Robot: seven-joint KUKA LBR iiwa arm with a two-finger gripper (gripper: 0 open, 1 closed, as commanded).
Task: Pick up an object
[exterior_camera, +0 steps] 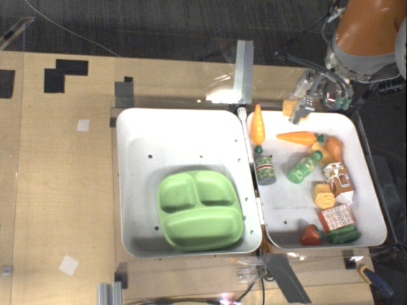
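Nearest, the right bin (375, 189) holds a red pepper (310, 235), a green bottle (303, 168) and a carrot (297, 137). Beyond, at its far rim, hangs the gripper (304, 108); I cannot tell its opening, and nothing shows in it. Descending squarely over the isolated carrot would likely work best.

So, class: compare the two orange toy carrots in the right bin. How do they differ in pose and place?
The orange toy carrot by the divider lies along the bin's left wall, pointing up the view; the orange toy carrot with the green top lies crosswise, nearer the middle, tip pointing left. The first looks shorter and stubbier, the second longer and slimmer. Both are orange and tapered.
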